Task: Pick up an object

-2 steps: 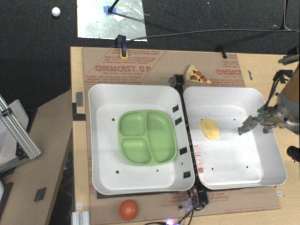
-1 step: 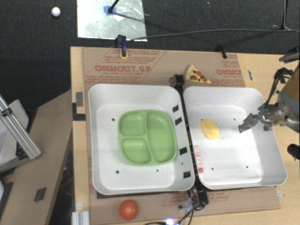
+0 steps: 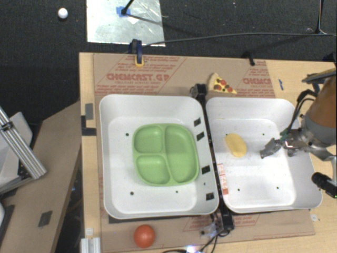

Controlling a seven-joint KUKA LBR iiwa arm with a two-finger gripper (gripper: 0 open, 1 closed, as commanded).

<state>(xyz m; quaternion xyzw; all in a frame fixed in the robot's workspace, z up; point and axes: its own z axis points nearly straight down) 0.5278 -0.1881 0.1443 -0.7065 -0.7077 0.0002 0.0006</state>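
Observation:
A small yellow object [image 3: 236, 145] lies on the floor of the right bin [image 3: 258, 194], towards its left side. My gripper [image 3: 270, 148] is low in the same bin, a short way to the right of the yellow object and apart from it. Nothing shows between its fingers. The arm comes in from the right edge over the bin's right wall.
The left bin [image 3: 116, 141] holds a green divided plate [image 3: 165, 154]. A toy pizza slice [image 3: 222, 85] lies on the cardboard behind the bins, and a red ball [image 3: 144, 235] sits in front of the left bin. A black clamp strip [image 3: 206, 141] joins the two bins.

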